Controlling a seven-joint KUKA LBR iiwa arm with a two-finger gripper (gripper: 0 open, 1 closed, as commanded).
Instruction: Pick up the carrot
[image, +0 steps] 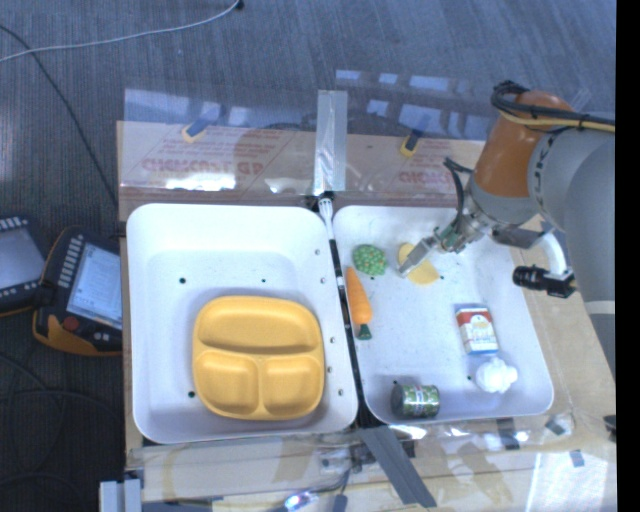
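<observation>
Carrot (357, 301) lies in right bin (520, 300) against its left wall, leafy end nearest the can (415, 400). Gripper (420, 256) hovers up-right of the carrot, over a yellow piece (424, 273) beside the green ball (370, 260). Pincer state: cannot tell.

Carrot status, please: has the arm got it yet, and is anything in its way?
Gripper low over the yellow piece, right bin. Carrot not held, lying along that bin's left wall. Green ball sits between them.
</observation>
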